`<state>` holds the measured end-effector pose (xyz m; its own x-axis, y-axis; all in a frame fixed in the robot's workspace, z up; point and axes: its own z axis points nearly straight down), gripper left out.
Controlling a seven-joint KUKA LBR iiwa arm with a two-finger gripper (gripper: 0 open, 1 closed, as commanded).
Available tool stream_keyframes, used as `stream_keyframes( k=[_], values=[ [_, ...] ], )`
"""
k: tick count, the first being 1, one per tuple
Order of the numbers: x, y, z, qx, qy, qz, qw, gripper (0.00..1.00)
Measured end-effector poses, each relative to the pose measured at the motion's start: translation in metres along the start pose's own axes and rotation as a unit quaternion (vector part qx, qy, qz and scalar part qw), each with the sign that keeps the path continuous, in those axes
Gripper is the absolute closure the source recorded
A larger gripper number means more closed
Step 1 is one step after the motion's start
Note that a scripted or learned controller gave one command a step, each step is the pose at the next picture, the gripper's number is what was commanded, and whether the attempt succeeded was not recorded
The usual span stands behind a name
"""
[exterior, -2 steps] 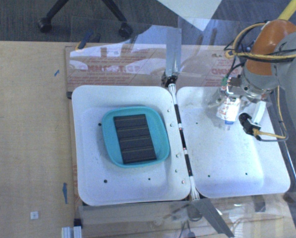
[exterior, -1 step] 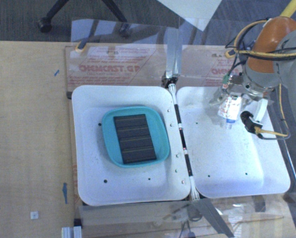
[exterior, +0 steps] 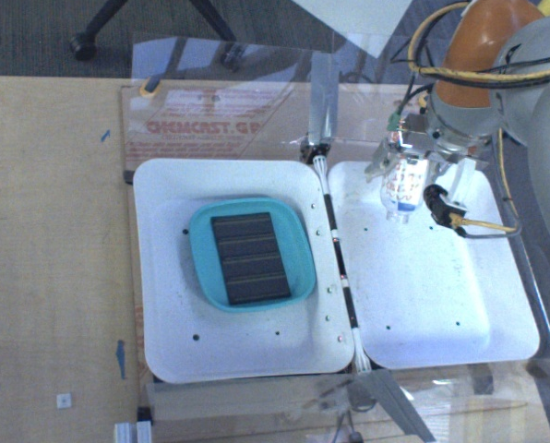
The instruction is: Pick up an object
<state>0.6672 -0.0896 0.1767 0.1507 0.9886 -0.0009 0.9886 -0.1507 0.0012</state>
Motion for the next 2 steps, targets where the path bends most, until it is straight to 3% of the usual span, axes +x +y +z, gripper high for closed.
stream_keyframes(
  k=[2],
  values=[
    [0.001, 0.001, -0.020, -0.003, -0.002, -0.001, 1.0000, 1.00]
  ],
)
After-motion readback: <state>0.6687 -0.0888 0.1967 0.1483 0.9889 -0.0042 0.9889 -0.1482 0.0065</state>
